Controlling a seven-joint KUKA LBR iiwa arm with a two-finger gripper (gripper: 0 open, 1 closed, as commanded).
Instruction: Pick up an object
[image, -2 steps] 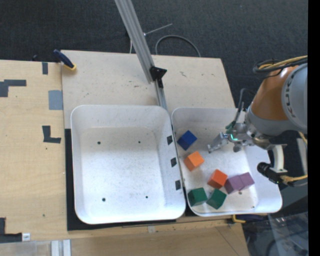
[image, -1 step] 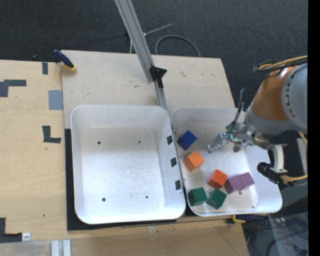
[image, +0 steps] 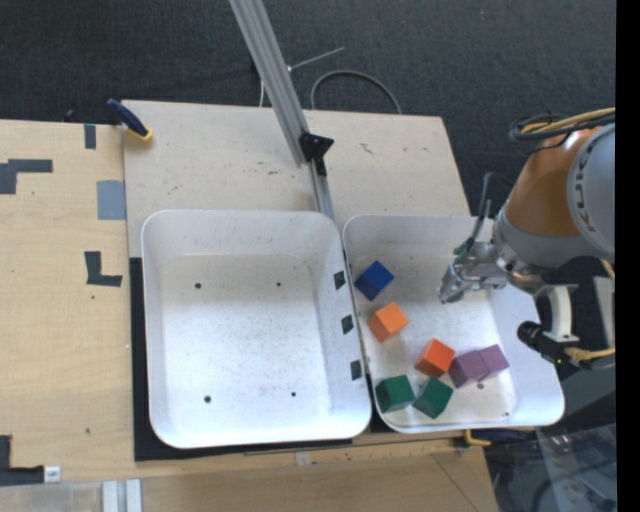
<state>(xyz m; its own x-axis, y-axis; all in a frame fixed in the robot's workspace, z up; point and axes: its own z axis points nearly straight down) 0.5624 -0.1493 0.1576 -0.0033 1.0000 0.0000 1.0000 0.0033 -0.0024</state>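
Down at the near edge of the right-hand bin (image: 520, 400) sit two dark green blocks, one (image: 394, 392) pressed up beside the other (image: 434, 398). Just behind them a red-orange cube (image: 437, 356) rests against a purple block (image: 478, 365), the purple one lying nearer the bin's right wall. A little further back, toward the divider between the bins, there's a lighter orange cube (image: 389, 320) on its own, and beyond that a blue cube (image: 374, 279), tilted so one corner points away from me.

The gripper (image: 455, 292) hangs over the right part of this same bin, roughly level with the blue cube but well apart from it, above bare white floor. No block is under its tip or between its fingers as far as I can see, and whether those fingers are apart or together I cannot tell from this angle. Behind it the grey arm (image: 590, 200) with its orange band (image: 545, 195) comes in from the right.

The left-hand bin (image: 160, 250) lies alongside, touching the other one. Further back a metal rail (image: 280, 85) slants across the bench, and a blue-and-yellow clamp (image: 128, 118) lies near the far left corner of the board.
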